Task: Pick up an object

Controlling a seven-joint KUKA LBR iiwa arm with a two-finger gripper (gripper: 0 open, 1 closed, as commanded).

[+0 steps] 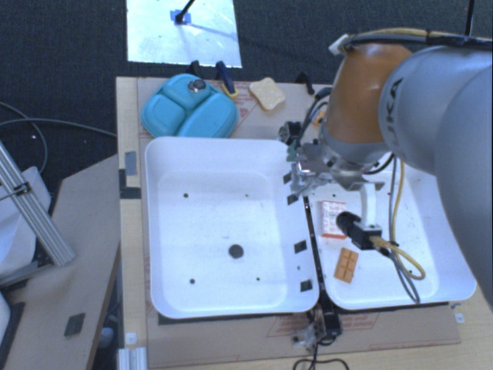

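Note:
The left bin (166, 206) holds a small dark round disc (236, 250) near its middle front. In the right bin (443, 280) lie a white card with red print (331, 210) and, nearer the front, an orange waffle-patterned piece (346, 265). My gripper (303, 169) hangs low over the far left corner of the right bin, close to the divider between the bins, just behind the card. The wrist and its fittings hide the tips. Nothing shows as held.
Behind the bins on the bench lie a blue compartment dish (189, 108), a toast-like slice (266, 93) and a blue-handled tool (225, 75). A shiny sheet (182, 19) lies on the floor beyond. The grey arm covers the right bin's far side.

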